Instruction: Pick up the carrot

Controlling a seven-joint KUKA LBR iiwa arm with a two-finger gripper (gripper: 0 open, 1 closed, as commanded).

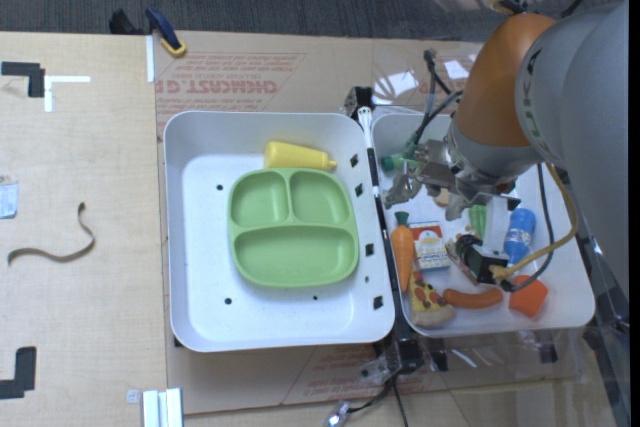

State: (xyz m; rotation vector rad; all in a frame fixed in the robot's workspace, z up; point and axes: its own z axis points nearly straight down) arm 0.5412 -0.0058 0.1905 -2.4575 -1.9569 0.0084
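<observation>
- Camera view looks down on my bench (80, 165), pale wood on the left with a cardboard sheet under the bins.
- My arm (560, 85) comes in from the right, grey with the orange band above the wrist, and it hangs over the right bin.
- Left bin (190, 315) is white and shallow; it holds a green divided plate (293, 227) in its middle and a yellow toy (297, 155) just behind the plate, near the far wall.
- Right bin (570, 310) sits just beside the left one, and my wrist covers much of its far half.
- My pincer (432, 185) sits above the left part of the right bin; whether it is open or closed I cannot tell, since cables and the wrist clutter that spot.
- Carrot (403, 253) lies in the right bin along its left wall, orange with a green top pointing away from the camera, just below my pincer and not gripped.
- Around it: a small white and red box (430, 247) just to its right, a blue bottle (519, 233), a sausage (472, 296), an orange block (529, 298), and a pizza slice (425, 300) at the near wall.
</observation>
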